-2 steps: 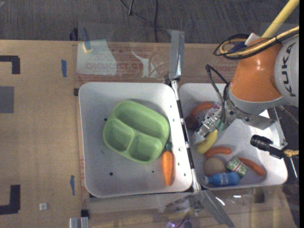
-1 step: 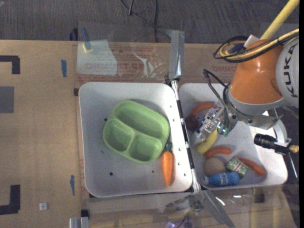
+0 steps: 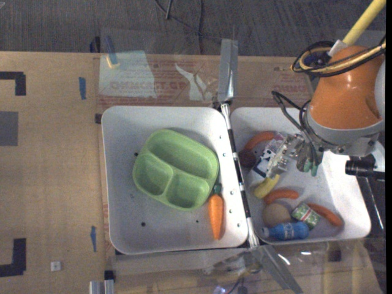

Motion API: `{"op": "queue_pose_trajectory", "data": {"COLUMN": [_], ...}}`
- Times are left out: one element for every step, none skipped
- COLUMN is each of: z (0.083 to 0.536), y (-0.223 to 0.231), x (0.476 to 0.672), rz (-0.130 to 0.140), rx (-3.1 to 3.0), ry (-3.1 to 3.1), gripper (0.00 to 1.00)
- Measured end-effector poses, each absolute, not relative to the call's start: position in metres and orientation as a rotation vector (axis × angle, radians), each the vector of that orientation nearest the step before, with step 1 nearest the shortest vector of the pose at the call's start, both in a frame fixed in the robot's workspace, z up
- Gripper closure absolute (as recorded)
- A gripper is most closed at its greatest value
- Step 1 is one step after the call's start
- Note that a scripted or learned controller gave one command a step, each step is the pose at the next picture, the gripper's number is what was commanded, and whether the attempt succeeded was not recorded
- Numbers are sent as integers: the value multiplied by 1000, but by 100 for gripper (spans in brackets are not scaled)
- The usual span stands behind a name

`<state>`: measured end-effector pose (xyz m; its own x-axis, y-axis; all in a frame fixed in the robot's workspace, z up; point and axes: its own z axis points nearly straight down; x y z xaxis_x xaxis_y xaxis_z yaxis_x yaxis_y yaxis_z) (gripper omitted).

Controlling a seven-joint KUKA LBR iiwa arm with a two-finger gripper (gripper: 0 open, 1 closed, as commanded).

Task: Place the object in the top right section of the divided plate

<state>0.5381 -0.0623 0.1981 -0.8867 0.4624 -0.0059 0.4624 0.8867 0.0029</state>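
A green divided plate (image 3: 176,169) with three sections lies tilted in the left bin (image 3: 122,182). An orange carrot (image 3: 215,216) lies just off the plate's lower right corner, near the bin's right wall. My gripper (image 3: 283,157) is low over the upper left part of the right bin (image 3: 352,222), under the arm's orange band (image 3: 343,97). It is right beside a white and blue carton (image 3: 265,159), and it hides part of that carton. Below it lies a yellow banana (image 3: 267,187).
The right bin also holds a red-orange sausage shape (image 3: 260,140), an orange piece (image 3: 282,195), a tan potato (image 3: 277,214), a blue bottle (image 3: 288,231), a green box (image 3: 302,214) and another carrot (image 3: 328,215). A metal divider (image 3: 236,182) separates the bins.
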Motion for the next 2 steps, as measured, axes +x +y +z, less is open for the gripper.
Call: {"op": "queue_pose_trajectory", "data": {"z": [185, 217], "y": [-7, 19], "x": [524, 531], "rz": [2, 3], "rx": [928, 949], "ry": [3000, 2990], "gripper": [100, 100]}}
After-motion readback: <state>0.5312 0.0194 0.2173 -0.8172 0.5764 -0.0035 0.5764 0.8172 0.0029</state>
